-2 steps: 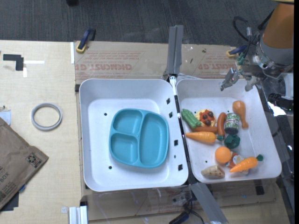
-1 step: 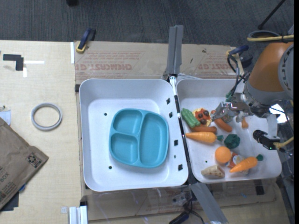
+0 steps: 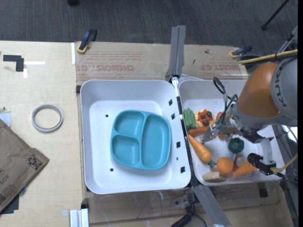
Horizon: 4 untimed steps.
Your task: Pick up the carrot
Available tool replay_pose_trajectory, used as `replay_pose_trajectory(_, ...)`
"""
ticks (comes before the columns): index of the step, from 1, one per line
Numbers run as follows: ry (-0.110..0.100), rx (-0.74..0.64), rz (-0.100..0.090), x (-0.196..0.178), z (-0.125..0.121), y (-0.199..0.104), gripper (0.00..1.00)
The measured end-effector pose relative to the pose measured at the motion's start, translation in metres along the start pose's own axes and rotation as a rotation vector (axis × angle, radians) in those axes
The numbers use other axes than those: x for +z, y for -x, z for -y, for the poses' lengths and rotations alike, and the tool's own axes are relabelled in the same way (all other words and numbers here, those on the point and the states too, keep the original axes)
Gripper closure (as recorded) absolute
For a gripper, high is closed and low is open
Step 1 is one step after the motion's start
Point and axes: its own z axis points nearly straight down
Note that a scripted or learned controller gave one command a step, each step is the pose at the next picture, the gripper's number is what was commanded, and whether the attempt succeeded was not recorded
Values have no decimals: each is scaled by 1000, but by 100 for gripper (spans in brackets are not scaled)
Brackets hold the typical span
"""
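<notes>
Two shallow white bins on the tabletop (image 3: 38, 79) | left bin (image 3: 94, 141): turquoise three-compartment plastic tray (image 3: 141, 140) | right bin (image 3: 199, 91): long orange carrot (image 3: 199, 148) lying near its left wall, just beside a small round orange fruit (image 3: 225, 165) | claw (image 3: 215, 131) just above-right of the carrot's upper end; spread or pressed together, cannot tell

Single fixed camera, mounted above the bench, looking down at a slant. Far edge of the bench and a strip of dark carpeted floor (image 3: 142, 8) sit at the frame's top; the near edge sits at the bottom. Both shallow white plastic bins fall fully inside the frame: left bin (image 3: 94, 141) near centre, right bin (image 3: 199, 86) toward the right. The grey arm with its orange band (image 3: 260, 93) enters from the right. Medium distance; no second view.
</notes>
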Motion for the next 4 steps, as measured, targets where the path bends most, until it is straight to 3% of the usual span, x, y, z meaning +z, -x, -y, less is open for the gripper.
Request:
replay_pose_trajectory(1,3,-40,2,-102,48,-78,0)
replay_pose_trajectory(2,2,-171,2,-102,50,-59,0)
replay_pose_trajectory(4,2,-172,2,-102,50,-59,0)
